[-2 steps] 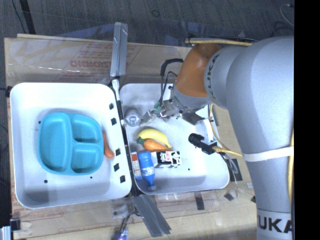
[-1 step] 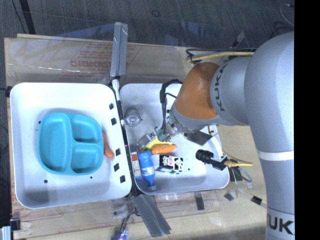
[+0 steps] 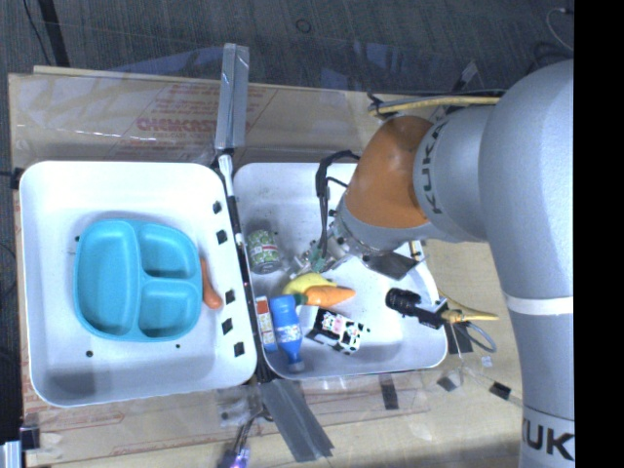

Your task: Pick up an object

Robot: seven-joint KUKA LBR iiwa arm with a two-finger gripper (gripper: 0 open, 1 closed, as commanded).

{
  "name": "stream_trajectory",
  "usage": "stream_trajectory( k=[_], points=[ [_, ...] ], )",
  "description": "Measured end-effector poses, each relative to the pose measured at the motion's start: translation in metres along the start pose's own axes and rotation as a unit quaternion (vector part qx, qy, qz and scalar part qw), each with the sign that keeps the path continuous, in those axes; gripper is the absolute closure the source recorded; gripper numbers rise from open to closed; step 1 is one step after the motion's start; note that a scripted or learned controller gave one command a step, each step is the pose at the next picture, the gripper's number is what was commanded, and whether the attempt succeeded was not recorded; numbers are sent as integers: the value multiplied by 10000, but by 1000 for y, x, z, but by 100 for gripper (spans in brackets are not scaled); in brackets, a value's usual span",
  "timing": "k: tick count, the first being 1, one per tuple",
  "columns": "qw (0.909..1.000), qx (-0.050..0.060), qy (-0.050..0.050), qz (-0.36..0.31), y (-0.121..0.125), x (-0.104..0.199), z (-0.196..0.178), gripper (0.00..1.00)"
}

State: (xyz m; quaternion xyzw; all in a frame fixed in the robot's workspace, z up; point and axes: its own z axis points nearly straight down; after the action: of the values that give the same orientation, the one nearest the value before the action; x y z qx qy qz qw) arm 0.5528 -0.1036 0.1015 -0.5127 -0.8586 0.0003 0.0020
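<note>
My gripper (image 3: 320, 257) reaches down into the right bin (image 3: 409, 354), its tip just above a yellow banana-shaped toy (image 3: 306, 284). An orange piece (image 3: 331, 297) lies against that toy. To the gripper's left stands a small can with a green label (image 3: 262, 249). A blue bottle (image 3: 285, 330) lies near the bin's front left. Beside the bottle rests a black-and-white patterned block (image 3: 338, 331). The grey wrist and orange band hide the gripper's upper part.
The left bin (image 3: 58, 359) holds a light blue divided tray (image 3: 136, 279), with an orange carrot-like piece (image 3: 210, 286) at the tray's right edge. A small red and white item (image 3: 261, 318) lies along the right bin's left wall.
</note>
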Motion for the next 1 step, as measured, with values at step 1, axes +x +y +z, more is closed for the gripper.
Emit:
stream_trajectory(
  k=[1],
  points=[
    [10000,0,-2,-3,0,0,0,0]
  ],
)
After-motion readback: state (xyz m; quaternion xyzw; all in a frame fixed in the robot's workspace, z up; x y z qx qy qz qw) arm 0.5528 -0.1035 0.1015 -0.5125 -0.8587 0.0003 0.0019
